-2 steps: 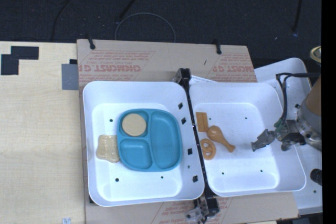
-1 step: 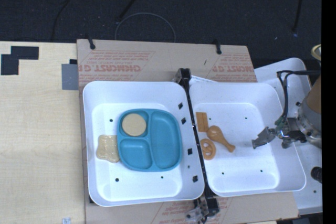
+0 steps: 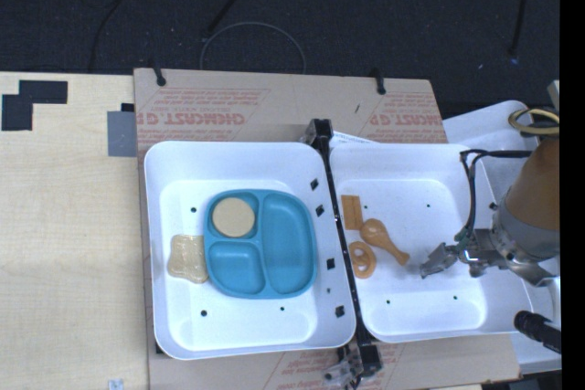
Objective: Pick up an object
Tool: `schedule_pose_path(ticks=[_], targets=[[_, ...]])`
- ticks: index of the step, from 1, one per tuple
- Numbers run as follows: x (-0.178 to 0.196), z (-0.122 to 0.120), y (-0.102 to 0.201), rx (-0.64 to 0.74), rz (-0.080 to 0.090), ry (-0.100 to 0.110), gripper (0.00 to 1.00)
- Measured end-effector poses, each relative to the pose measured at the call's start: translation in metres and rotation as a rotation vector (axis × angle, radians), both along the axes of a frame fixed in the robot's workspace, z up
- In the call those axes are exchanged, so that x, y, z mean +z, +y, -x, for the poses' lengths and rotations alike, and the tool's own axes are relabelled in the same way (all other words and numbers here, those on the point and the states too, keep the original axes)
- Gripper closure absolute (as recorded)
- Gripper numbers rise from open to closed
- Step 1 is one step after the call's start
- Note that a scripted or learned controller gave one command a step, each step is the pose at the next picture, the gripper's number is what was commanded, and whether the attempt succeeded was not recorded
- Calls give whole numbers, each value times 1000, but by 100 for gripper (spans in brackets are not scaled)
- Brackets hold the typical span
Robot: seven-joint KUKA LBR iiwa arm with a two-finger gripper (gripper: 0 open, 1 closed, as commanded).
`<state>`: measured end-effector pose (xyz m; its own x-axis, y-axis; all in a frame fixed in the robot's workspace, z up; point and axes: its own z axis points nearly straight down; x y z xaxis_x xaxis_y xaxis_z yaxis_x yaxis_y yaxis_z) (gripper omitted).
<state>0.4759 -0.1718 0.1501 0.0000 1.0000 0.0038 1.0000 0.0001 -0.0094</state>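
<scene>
Two white bins sit side by side. In the right bin (image 3: 416, 310), the gripper (image 3: 437, 262) hovers low with nothing between its fingers; whether they are apart I cannot tell. Just left lie orange wooden pieces (image 3: 370, 244). The left bin (image 3: 174, 306) holds a blue divided tray (image 3: 274, 251) carrying a tan disc (image 3: 232, 216), a beige slice (image 3: 187, 258) beside it.

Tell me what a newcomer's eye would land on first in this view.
The bright blue divided tray in the left bin stands out most, with a round tan disc in its upper-left compartment and a pale flat piece against its left edge. In the right bin, small orange-brown pieces cluster near the divider, and the end effector hangs low to their right.
</scene>
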Motion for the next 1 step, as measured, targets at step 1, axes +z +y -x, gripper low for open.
schedule_pose_path(ticks=[1], targets=[[-46,-1,-6,-1,1,-2,0]])
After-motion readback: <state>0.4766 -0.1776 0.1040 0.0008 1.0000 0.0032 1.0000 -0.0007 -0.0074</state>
